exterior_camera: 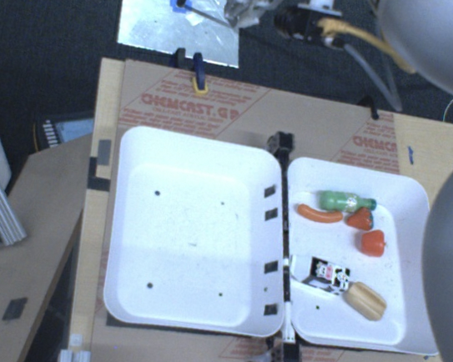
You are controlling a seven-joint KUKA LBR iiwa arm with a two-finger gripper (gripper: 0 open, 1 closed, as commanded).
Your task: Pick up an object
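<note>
While I watch through the fixed overhead camera, the grey arm's two-finger gripper (251, 3) hangs at the far top of the view, above a shiny silver metal sheet (152, 4) that lies beyond the bench. It appears as a blurred metallic shape, and I cannot tell whether it is open or closed. I see nothing held in it.

Well apart from the gripper, nearer the camera, two shallow white plastic bins sit side by side on a brown cardboard sheet with red lettering (246, 107). The left white bin (122, 202) is below the gripper in the view, and the right white bin (414, 196) is below it and off toward the view's right.

All the objects to pick lie in the right bin. Closest to the gripper is a small green bottle lying on its side (346, 201). Just beyond it from the gripper are a long orange sausage-shaped item (320, 214) and a small red piece (361, 219), which touches the bottle's end. A rounded red-orange item (373, 243) sits just beside that piece. Farther still from the gripper, near the bin's front, a small black-and-white carton (327, 274) lies next to a tan loaf-shaped block (365, 300).

A blue clamp with a yellow tip (198, 75) grips the cardboard's far edge, near the gripper.
</note>
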